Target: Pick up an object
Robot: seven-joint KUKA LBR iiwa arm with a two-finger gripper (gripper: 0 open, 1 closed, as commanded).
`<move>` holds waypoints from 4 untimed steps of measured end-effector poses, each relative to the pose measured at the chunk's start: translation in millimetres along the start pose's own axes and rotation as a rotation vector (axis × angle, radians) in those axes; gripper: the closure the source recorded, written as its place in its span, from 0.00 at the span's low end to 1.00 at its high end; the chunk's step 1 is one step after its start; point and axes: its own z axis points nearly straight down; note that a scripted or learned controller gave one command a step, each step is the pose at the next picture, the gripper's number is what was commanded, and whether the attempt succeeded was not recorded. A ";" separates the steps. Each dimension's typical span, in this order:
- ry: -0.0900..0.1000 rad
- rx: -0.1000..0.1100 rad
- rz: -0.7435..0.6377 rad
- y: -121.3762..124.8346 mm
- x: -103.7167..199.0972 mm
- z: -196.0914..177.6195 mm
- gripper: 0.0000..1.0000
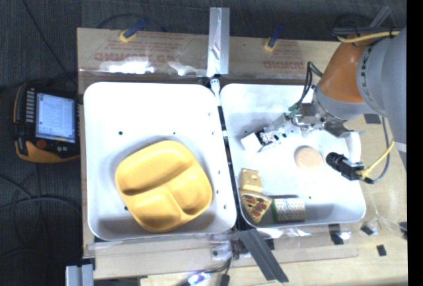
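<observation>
Tan disc (308, 158) lies just beside my gripper (264, 138); I cannot tell its opening. Misaligned descent could miss; the right bin (344, 209) wall is near.

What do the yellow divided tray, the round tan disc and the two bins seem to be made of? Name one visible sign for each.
Yellow divided tray: probably moulded plastic; smooth, uniform colour, rounded compartments, faint sheen.
Round tan disc: possibly wood or toy food; flat, matte, too small to be sure.
Left bin and right bin: likely plastic; plain white, smooth walls, rounded corners.

Dark carpet floor (39, 225) surrounds a wooden bench (165, 53).
</observation>
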 end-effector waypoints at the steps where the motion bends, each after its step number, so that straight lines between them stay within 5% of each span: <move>1: 0.018 0.039 -0.105 -37.7 -65.5 -38.0 0.00; 2: 0.019 0.037 -0.050 -38.5 -38.9 19.4 0.00; 3: 0.026 0.046 -0.107 -50.2 -59.8 -12.2 0.00; 4: 0.023 0.038 -0.043 -49.1 -42.2 18.1 0.00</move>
